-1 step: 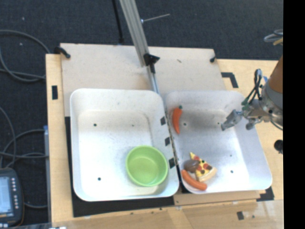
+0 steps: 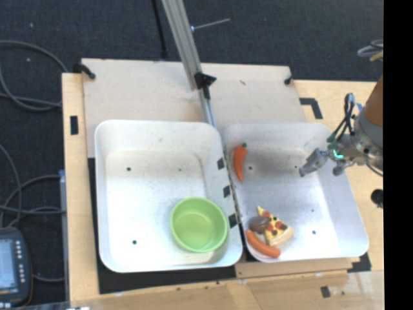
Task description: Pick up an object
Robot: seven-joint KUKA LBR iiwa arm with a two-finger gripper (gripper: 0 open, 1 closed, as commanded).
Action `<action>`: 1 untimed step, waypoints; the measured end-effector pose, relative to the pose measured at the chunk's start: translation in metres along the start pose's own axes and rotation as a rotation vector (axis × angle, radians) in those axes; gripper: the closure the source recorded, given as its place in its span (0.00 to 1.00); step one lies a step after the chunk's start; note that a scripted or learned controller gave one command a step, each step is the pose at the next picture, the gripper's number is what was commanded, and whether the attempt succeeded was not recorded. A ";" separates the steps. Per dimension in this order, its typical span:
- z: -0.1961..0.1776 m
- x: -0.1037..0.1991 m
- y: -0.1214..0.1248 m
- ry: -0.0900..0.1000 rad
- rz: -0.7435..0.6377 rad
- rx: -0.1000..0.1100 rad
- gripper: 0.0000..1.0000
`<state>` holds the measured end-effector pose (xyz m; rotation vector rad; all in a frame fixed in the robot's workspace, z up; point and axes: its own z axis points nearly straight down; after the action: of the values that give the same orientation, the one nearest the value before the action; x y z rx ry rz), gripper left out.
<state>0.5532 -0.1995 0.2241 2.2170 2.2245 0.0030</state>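
Note:
My gripper (image 2: pixel 324 163) hangs over the right side of the right bin (image 2: pixel 335 218), its two grey fingers spread apart with nothing between them. An orange carrot (image 2: pixel 239 162) lies against that bin's left wall, well left of the gripper. Near the bin's front left corner sit a pizza slice (image 2: pixel 276 228), a small brown piece (image 2: pixel 259 223) and an orange sausage (image 2: pixel 263 245) close together. A green bowl (image 2: pixel 199 223) stands upright in the front right part of the left bin (image 2: pixel 129 166).
A slanted metal pole (image 2: pixel 185 41) runs from the top of the view down to the gap between the bins. Cables lie on the dark floor at the left. The bench edge lies just in front of both bins.

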 end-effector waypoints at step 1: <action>0.062 0.004 -0.001 -0.001 0.003 0.007 0.00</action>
<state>0.5521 -0.1954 0.1622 2.2236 2.2234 -0.0064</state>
